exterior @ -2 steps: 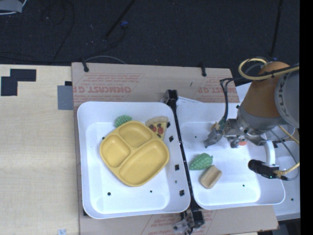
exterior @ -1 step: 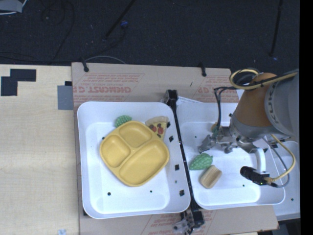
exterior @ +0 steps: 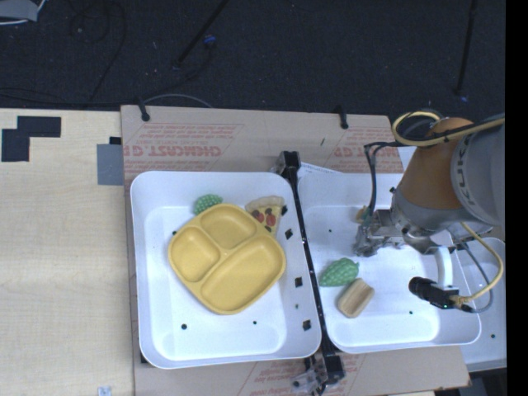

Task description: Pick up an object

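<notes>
Gripper [exterior: 369,239] low in right white bin [exterior: 396,330], above green leafy toy [exterior: 339,271] and tan bread-like block [exterior: 355,297]. We see nothing between its tips. We judge pick not yet done; grasp and lift remain.

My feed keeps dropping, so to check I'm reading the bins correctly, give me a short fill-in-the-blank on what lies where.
1. The yellow divided plate lies in the ____ bin.
2. The pizza slice lies just beyond that plate's far edge, in the ____ bin.
3. The tan bread roll lies in the right bin, beside a leafy toy coloured ____.
4. The gripper is over the ____ bin.

Missing words: left; left; green; right
</notes>
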Motion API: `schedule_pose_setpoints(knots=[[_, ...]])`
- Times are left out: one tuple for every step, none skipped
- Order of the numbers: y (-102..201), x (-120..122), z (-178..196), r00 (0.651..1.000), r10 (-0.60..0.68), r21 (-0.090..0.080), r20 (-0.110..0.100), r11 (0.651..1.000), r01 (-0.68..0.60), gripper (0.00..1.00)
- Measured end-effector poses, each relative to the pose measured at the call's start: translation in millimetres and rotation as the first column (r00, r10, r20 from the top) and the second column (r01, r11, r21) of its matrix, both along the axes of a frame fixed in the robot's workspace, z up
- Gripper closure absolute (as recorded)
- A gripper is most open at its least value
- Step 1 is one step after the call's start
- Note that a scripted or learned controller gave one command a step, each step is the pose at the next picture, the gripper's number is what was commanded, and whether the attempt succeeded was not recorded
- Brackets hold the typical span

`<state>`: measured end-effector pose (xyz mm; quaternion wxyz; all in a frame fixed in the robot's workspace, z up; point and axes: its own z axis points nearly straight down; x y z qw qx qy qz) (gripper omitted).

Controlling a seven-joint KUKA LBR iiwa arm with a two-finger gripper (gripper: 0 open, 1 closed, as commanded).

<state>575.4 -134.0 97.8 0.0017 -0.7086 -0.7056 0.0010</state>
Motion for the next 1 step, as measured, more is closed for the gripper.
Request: schedule_pose_setpoints(knots=[[5.5,9.2,52.1,1.0,0.006,-0.001,0.006,1.0,-0.006,1.0]])
